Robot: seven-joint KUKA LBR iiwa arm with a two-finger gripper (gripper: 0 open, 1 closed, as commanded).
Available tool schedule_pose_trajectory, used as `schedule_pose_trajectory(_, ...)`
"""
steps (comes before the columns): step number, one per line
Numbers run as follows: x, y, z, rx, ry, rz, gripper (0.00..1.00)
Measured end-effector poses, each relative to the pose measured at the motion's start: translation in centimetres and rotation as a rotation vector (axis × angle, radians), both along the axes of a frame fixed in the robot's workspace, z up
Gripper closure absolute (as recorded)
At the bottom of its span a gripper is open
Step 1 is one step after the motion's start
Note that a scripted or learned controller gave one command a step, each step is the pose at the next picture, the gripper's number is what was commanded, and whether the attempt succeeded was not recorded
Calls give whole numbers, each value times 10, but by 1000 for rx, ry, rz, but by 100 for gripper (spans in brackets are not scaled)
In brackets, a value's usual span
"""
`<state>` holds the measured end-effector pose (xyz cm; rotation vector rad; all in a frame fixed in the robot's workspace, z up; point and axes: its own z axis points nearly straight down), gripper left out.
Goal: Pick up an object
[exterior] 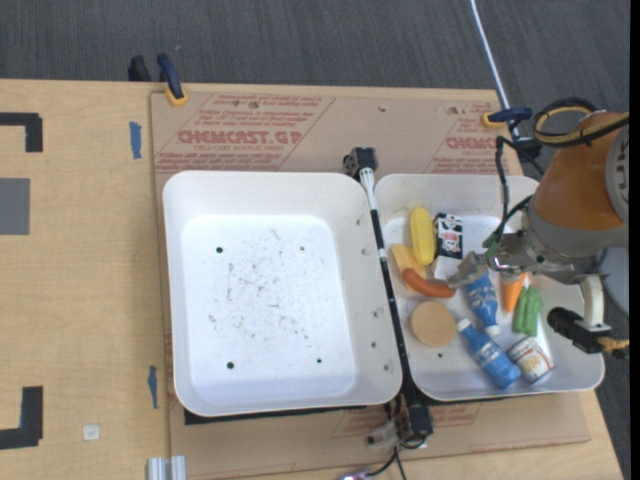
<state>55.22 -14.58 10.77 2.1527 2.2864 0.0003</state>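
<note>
Mostly, the right bin (pixel 590 373) holds toy corn (pixel 422 234), bottles (pixel 488 352).

A robotics lab: clamped bench board (pixel 300 128), two white bins (pixel 190 268), grey carpet (pixel 300 18), trailing cable (pixel 485 38).

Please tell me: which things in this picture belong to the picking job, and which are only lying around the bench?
For the job:
gripper
right bin
corn cob
orange sausage
tan disc
blue bottles
small can
black-and-white carton

Just lying about:
left bin
cardboard sheet
clamps
white cable
</note>
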Motion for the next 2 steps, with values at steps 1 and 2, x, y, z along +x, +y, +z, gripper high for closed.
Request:
schedule_pose_trajectory(1,0,0,9,0,-1,-1,100)
schedule_pose_trajectory(2,-5,61,93,1,0,-236,100)
